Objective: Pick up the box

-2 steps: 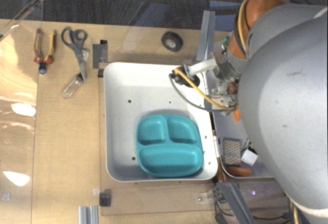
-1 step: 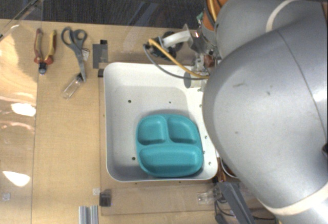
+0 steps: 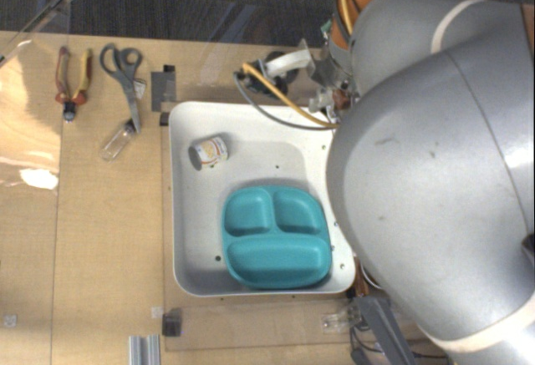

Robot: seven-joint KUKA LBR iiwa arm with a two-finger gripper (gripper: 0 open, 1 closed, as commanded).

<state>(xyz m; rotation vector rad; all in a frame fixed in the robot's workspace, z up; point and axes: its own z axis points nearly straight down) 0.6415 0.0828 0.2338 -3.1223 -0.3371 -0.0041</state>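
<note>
A shallow teal box [image 3: 276,236] with three compartments lies in the lower middle of the left white bin [image 3: 185,213], open side up. My arm's large grey link covers the right side of the camera view, and the orange band sits at the top. The wrist and gripper body [image 3: 328,98] hang over the bin's far right corner, well above and to the right of the teal box. Cables and the big link hide the lower end of the gripper.
A small labelled can [image 3: 209,151] lies on its side in the bin's upper left. On the bench left of the bin are red-handled pliers [image 3: 71,81], scissors [image 3: 124,75], a clear tube [image 3: 117,140] and a black block [image 3: 165,86].
</note>
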